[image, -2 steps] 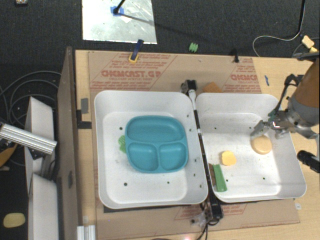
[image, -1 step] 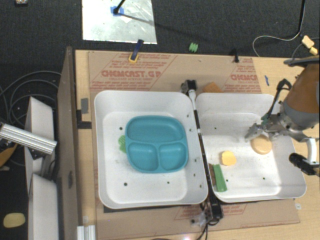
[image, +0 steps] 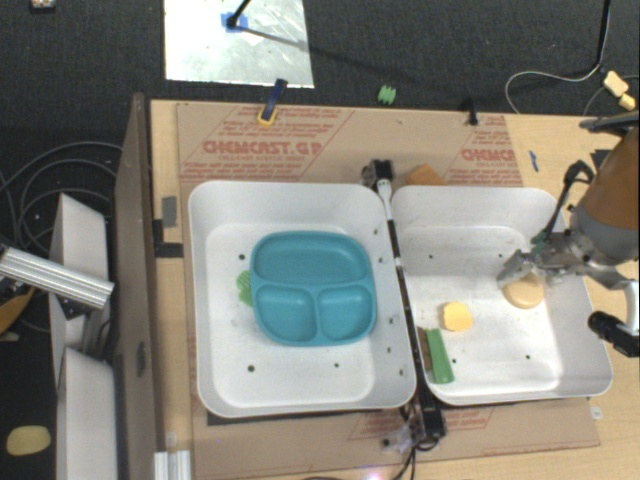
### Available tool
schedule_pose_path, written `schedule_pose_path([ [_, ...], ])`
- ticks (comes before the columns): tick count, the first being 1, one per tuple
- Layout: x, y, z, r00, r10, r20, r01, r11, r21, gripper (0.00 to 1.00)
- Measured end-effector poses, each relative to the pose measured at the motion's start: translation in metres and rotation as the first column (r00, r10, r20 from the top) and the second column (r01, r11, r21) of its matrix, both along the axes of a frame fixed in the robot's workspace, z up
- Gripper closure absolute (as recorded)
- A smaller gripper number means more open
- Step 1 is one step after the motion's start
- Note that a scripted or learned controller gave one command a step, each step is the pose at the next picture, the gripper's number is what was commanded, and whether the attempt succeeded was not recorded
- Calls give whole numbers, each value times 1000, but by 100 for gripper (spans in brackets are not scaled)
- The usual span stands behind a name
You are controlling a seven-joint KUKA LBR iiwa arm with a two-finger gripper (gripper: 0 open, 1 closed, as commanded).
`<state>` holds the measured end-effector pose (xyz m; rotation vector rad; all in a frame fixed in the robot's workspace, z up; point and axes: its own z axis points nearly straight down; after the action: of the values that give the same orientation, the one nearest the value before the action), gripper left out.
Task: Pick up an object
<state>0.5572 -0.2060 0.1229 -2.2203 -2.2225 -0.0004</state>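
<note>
- Two shallow white bins sit side by side on the surface [image: 330,128] in the camera view; the left bin [image: 215,268] takes the middle of the frame and the right bin [image: 480,218] lies toward the right.
- In the left bin I see a teal divided plate [image: 313,286], lying flat with one long section at the top and smaller ones below it.
- A small green piece [image: 243,286] peeks out from under the plate's left edge, touching it.
- In the right bin a yellow round object [image: 457,317] lies near the lower left part of the bin floor, apart from everything else.
- A green stick-shaped object [image: 438,356] lies just below the yellow one, close to the bin's left wall, running up and down the frame.
- A pale tan rounded object [image: 523,292] sits at the right of the same bin, directly under my arm's tip.
- My pincer [image: 538,264] is down inside the right bin, its metal fingers spread to either side above the tan object and touching or nearly touching it; I see it open, with nothing lifted between the fingers.
- The arm [image: 610,203] enters from the right edge of the frame, its orange-brown section above the wrist.
- An orange-brown item [image: 424,175] lies on the surface just above the seam between the bins.
</note>
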Motion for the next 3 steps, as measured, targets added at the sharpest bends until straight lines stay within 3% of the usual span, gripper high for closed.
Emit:
schedule_pose_path([
  [1, -1, 0, -29, 1000, 0, 5, 0, 1000, -2, 0],
  [2, 2, -2, -15, 1000, 0, 15, 0, 1000, -7, 100],
  [3, 1, -2, -16, 1000, 0, 14, 0, 1000, -6, 0],
])
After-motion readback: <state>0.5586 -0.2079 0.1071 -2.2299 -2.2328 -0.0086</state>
